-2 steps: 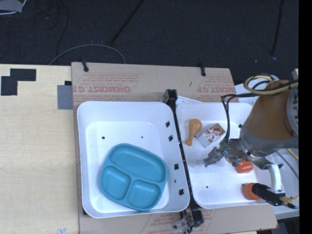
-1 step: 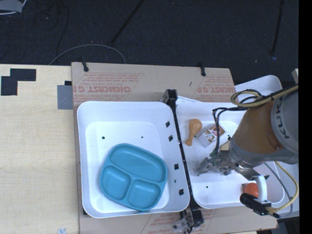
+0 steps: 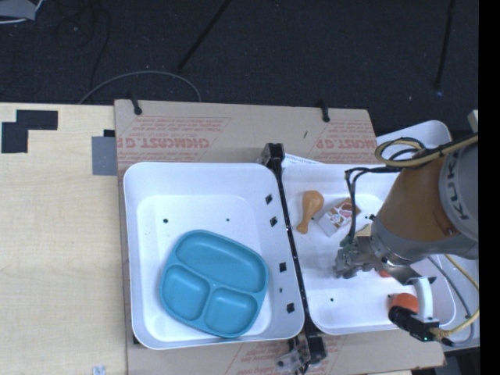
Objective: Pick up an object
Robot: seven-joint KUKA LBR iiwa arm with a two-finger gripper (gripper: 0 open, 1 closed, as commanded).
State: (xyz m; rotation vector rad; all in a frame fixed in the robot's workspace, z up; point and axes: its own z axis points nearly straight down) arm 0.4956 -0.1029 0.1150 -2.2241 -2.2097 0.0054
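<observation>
One arm (image 3: 426,201), grey with an orange band, reaches in from the right and sets its jaws low inside the right bin (image 3: 328,319), near that bin's middle. The metal tips are dark and bunched together at this slant, and whether the jaws are wide, narrow or closed on something cannot be told; nothing can be made out between them.

Places below are given relative to the right bin. In its upper left part lies a tan, drumstick-shaped object (image 3: 310,209), its thick end up and its thin end pointing down toward the divider. Just right of it, close beside it, sits a small white packet with red print (image 3: 334,218), up and left of the jaws and apart from them. In the lower right corner of that bin lies a small orange-red object (image 3: 404,299), partly covered by the arm's white and black fittings, so its shape is unclear.

To the left of the right bin, across the black clips that join them, stands the left bin (image 3: 144,186). It holds a blue tray with three compartments (image 3: 215,282), lying flat and turned at a slant in its lower half.

Both bins rest on a sheet of brown cardboard (image 3: 234,135), which lies on the pale wooden desk (image 3: 55,248).
</observation>
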